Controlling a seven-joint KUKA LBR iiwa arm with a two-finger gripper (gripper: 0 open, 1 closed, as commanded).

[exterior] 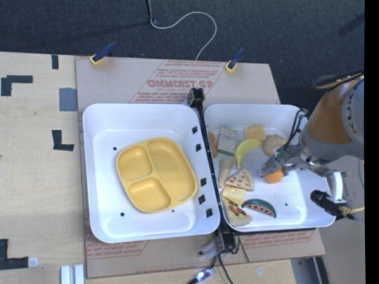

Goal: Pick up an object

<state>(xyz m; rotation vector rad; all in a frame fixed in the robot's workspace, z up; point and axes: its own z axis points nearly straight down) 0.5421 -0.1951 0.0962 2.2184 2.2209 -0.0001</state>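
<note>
Arm: we see the grey arm with its orange band coming in from the right side, and it bends down into the right bin.

Jaws: the gripper is low inside the right bin, right at an orange piece. We cannot tell whether the jaws are released or clenched, because the metal parts are small and blurred there. The orange piece touches the tip or is just under it; we cannot say that it is grasped.

Right bin: it holds a heap of toy food. We see a yellow banana near the middle, a yellow cube and a beige lump toward the far wall, and a grey-green block just beside the divider. Closer to us are a pizza-like wedge, pale cheese-like pieces and a watermelon slice.

Left bin: the left bin carries a yellow divided plate with three compartments, lying flat and a little turned.

Surface: both bins stand side by side on a brown cardboard sheet, which two clamps with yellow and blue parts hold at its far edge. A white cable makes a loop on the dark floor behind.
</note>
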